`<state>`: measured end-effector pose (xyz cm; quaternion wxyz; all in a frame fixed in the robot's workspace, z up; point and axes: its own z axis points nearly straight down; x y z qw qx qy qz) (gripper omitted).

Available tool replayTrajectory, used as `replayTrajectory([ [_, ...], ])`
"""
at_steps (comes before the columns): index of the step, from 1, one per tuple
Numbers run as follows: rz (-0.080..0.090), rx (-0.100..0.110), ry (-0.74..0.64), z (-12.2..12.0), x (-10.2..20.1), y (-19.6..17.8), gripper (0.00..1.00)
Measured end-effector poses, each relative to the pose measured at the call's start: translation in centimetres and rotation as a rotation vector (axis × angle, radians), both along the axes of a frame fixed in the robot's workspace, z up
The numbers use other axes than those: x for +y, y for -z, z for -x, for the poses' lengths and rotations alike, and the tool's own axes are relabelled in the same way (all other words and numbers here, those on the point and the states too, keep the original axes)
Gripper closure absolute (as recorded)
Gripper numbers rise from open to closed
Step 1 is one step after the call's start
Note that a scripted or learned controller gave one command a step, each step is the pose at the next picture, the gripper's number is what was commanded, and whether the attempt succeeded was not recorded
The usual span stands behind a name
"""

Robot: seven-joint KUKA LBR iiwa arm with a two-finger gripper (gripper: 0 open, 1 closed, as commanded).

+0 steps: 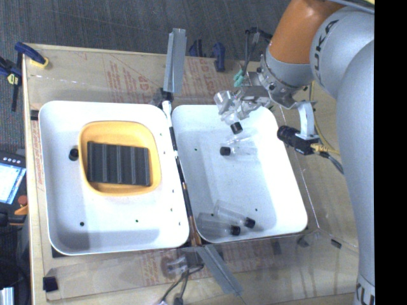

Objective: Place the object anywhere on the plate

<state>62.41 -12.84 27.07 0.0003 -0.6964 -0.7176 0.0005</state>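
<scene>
While nothing sits on the plate [119,132] yet, the task looks barely begun. Nearest, two clear vials [229,224] lie in the right bin [286,218]; a third vial [234,148] lies mid-bin, below the gripper [234,116], whose grip I cannot tell. Two bins, one plate, leftward.

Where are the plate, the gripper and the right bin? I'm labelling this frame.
plate [118,131], camera view, on its yellow rim.
gripper [234,121], camera view, between its fingertips.
right bin [267,189], camera view, on its bare white floor.
</scene>
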Motion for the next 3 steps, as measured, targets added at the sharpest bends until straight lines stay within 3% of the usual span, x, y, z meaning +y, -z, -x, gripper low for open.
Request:
replayTrajectory([
  [1,-0.002,0.004,-0.217,-2.6,6.0,6.2,1.00],
  [2,-0.002,0.006,-0.397,-0.3,6.9,8.1,1.00],
  [3,-0.001,0.001,-0.507,-0.7,11.8,6.8,1.00],
])
